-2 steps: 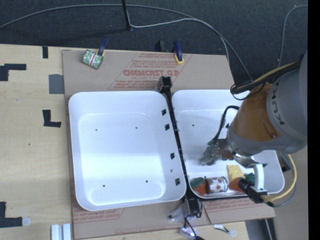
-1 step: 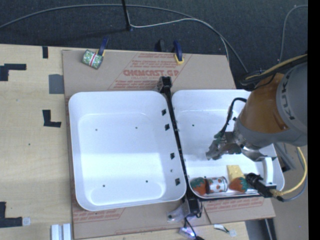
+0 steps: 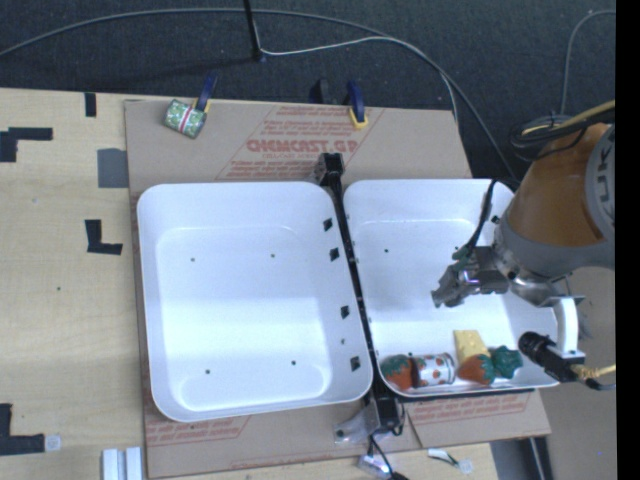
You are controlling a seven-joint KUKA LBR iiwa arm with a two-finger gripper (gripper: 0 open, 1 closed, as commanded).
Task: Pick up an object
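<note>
We judge the task as not yet done. The hand [image 3: 452,286] hangs over the right bin [image 3: 420,203], apart from the objects, and we see nothing in it. The objects lie in a row along the bin's near edge: a strawberry [image 3: 400,371], a can [image 3: 434,369], a yellow block [image 3: 469,343] and a green-topped piece [image 3: 492,364]. The hand is small and dark, so we cannot tell its state. The wrist is partly cut off at the right.
</note>
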